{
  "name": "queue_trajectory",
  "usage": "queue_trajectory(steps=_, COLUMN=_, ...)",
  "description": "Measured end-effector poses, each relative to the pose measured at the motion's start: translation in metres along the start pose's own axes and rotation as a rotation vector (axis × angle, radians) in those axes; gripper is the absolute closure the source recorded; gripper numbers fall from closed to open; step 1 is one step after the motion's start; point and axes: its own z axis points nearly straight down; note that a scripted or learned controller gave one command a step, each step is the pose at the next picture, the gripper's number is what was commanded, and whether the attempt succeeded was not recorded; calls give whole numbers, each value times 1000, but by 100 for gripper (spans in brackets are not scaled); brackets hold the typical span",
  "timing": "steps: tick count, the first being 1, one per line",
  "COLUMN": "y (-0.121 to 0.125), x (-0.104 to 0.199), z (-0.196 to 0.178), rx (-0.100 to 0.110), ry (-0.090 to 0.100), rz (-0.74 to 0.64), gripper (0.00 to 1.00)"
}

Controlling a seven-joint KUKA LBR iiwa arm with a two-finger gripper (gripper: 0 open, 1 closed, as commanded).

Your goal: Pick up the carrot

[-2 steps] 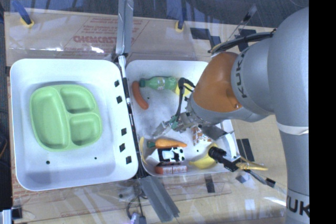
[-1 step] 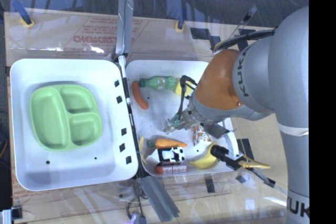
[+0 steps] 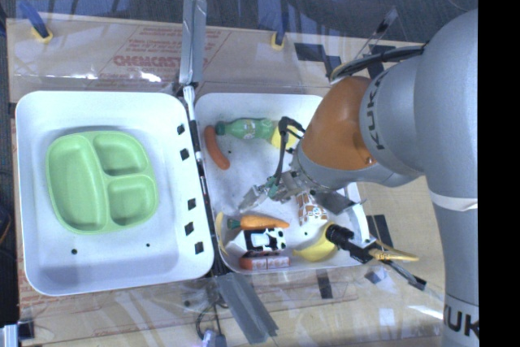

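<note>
You are looking at the approach step: the gripper [image 3: 268, 191] is hanging low inside the right bin [image 3: 244, 106], and the carrot [image 3: 258, 221] is lying just below it in the view, on the bin floor near the front wall, with its green top pointing toward the divider between the bins. Nothing is sitting between the fingers, and you are seeing them splayed apart, so the tool is empty and ready to close; the carrot is not yet picked up.

For the next move, you are probably needing a short shift toward the front of the bin, then a descent so the fingers straddle the carrot across its narrow width, not along its length.

Room is tight. A black-and-white toy [image 3: 266, 240] and a red-and-white packet [image 3: 265, 260] are crowding the carrot on the front side, and a banana [image 3: 315, 249] is lying just to their right. The bin's front wall is close behind them, so you are risking a finger landing on clutter or the rim. Farther back, a sausage [image 3: 216, 149] and a green bottle [image 3: 246, 128] are lying well apart from the carrot, leaving open floor there for retreat. The left bin [image 3: 32, 256] is holding a green tray [image 3: 99, 181].
</note>
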Motion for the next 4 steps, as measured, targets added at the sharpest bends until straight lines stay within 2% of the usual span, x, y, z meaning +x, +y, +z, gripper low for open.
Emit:
queue_trajectory(steps=1, y=-33, x=-12, z=9, rx=-4, ry=-1, rz=-7, gripper=0)
queue_trajectory(steps=2, y=-32, x=-12, z=-1, rx=-6, ry=-3, rz=-13, gripper=100)
queue_trajectory(steps=3, y=-31, x=26, z=-127, rx=-2, ry=0, rz=309, gripper=100)
queue_trajectory(steps=4, y=-31, x=26, z=-127, rx=-2, ry=0, rz=309, gripper=0)
